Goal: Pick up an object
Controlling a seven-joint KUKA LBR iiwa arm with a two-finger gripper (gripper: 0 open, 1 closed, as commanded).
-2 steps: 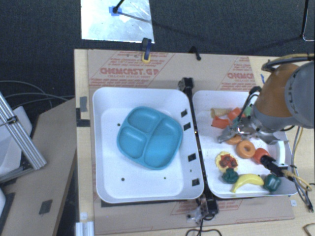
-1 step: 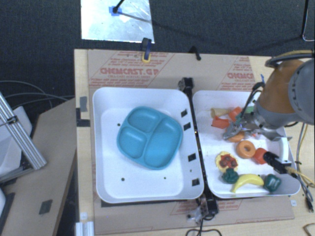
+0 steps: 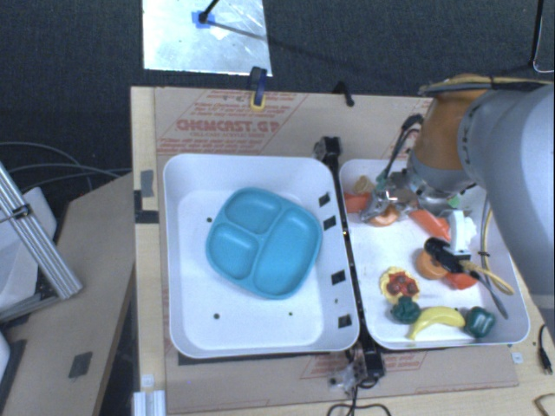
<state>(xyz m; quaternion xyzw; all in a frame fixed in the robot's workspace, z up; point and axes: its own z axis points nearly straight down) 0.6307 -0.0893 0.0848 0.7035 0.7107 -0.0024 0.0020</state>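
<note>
The claw (image 3: 384,203) is low in the right bin (image 3: 507,323) over an orange piece (image 3: 357,203), seemingly reaching to grasp; whether it is clenched, I cannot tell, and next it must lift straight up.

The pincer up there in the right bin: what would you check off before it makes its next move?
1. Pincer is over the right bin: ok.
2. A toy sits under it, orange pieces at its tip: ok.
3. Something is between its fingers: cannot tell, too blurred.
4. Other toys lie apart from it, the banana and the green pieces near the front: ok.
5. Left bin holds the blue divided plate, out of the arm's way: ok.
</note>
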